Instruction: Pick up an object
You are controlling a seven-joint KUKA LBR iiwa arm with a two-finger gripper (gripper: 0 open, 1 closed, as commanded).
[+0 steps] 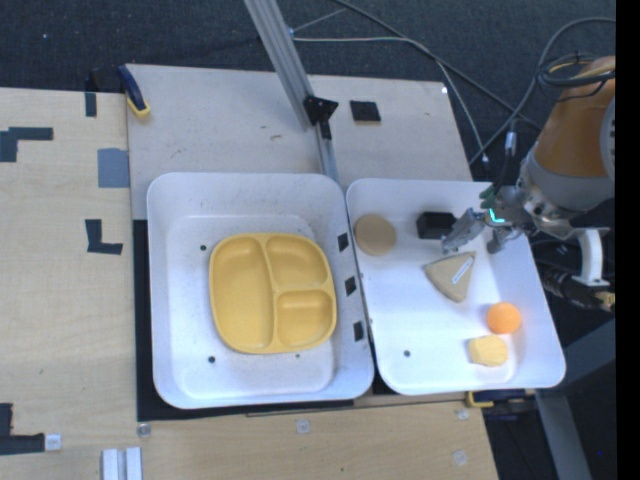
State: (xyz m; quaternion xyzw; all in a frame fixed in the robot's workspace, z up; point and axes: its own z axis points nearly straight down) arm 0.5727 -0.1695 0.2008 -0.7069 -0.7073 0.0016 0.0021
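The right bin (pixel 420 363) holds several small things. A tan round disc (pixel 376 234) lies at its upper left, with a black block (pixel 435 224) just to its right. A tan wedge (pixel 452 274) sits in the middle. An orange ball (pixel 504 318) and a yellow lump (pixel 488 350) lie toward the lower right. My gripper (pixel 478 240) hangs over the bin's upper right part, just above the wedge and right of the black block. Its fingers are spread open and nothing sits between them.
The left bin (pixel 175 268) holds a yellow divided plate (pixel 272 290). A slanted metal pole (pixel 285 53) comes down to the gap between the bins at the back. Cables trail behind the arm at the upper right.
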